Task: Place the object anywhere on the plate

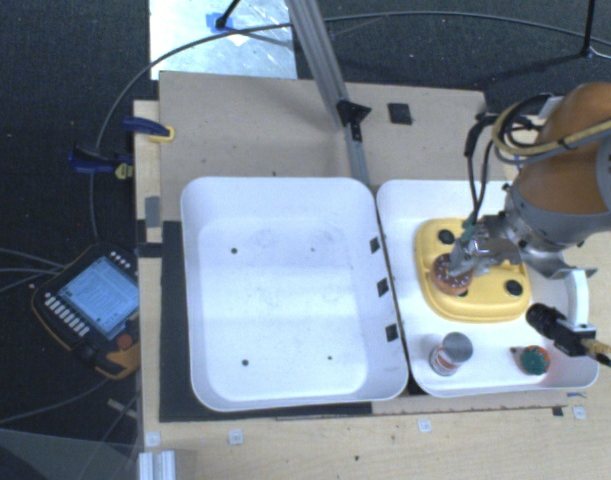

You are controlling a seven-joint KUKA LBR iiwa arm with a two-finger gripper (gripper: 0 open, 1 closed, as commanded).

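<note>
**Pincer over the yellow plate**

The pincer (463, 261) hangs over the yellow plate (495, 303) in the right bin (405, 268); whether it is wide or narrow I cannot tell. A brown round object (449, 278) lies on the plate at nine o'clock, under the pincer. A small can (451, 353) sits at the plate's seven o'clock and a green ball (532, 360) at five.

You are looking down on a bench (285, 118) bearing two bins side by side: the left bin (200, 298) at the frame's centre, the right bin (400, 268) at centre right. In the right bin, a plate (480, 303) sits in the upper middle, with a round object (451, 275) on its left part. The arm (570, 168) reaches in from the right edge, its gripper (472, 256) over the plate, just above that object. Below the plate, a can (450, 353) stands near the bin's lower rim; a small ball (532, 360) lies to its right. A handheld pendant (90, 303) lies left of the bench at the frame's left.
</note>
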